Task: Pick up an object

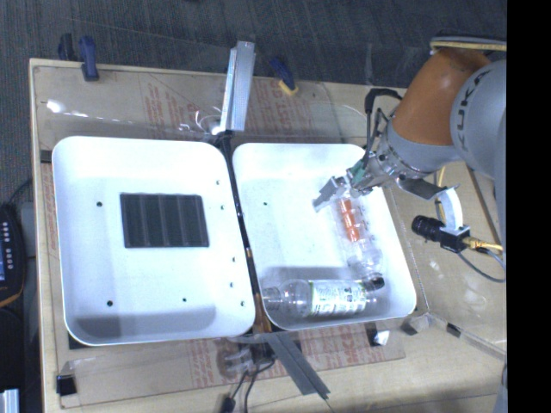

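Two white bins side by side: left bin has one dark ribbed rectangular block lying flat near its middle. Right bin has two clear plastic bottles, one with orange label along its right edge, one with pale label lying along its near edge, caps near each other at the near-right corner. Gripper sits over the orange-label bottle's upper end, grip state can't tell.

You see a pale wooden bench on dark grey carpeted floor, blue clamps gripping its far edge.
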`<state>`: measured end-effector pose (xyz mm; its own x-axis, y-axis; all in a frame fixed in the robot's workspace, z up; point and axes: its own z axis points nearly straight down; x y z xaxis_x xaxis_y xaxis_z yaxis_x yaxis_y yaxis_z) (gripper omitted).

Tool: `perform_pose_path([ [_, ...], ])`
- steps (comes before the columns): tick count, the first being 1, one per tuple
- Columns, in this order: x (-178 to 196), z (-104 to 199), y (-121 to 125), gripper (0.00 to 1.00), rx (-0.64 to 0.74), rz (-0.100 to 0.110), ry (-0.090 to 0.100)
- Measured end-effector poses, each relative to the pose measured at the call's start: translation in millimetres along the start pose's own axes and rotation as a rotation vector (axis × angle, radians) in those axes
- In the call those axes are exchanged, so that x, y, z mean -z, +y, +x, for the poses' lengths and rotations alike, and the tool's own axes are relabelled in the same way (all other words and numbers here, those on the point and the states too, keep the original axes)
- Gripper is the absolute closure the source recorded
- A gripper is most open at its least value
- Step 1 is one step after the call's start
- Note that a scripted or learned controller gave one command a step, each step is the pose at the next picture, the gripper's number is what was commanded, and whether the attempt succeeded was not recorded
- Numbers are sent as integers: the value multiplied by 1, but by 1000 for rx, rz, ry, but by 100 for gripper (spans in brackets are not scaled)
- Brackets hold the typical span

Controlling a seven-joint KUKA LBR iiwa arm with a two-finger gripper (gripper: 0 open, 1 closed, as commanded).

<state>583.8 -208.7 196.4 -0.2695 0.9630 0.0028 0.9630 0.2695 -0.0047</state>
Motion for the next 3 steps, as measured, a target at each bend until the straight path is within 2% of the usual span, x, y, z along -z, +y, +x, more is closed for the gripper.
perform_pose_path([
  [1,-10,-6,17,0,35,-4,-3],
  [2,0,-6,18,100,36,-3,-4],
  [3,0,-6,18,0,36,-3,-4],
])
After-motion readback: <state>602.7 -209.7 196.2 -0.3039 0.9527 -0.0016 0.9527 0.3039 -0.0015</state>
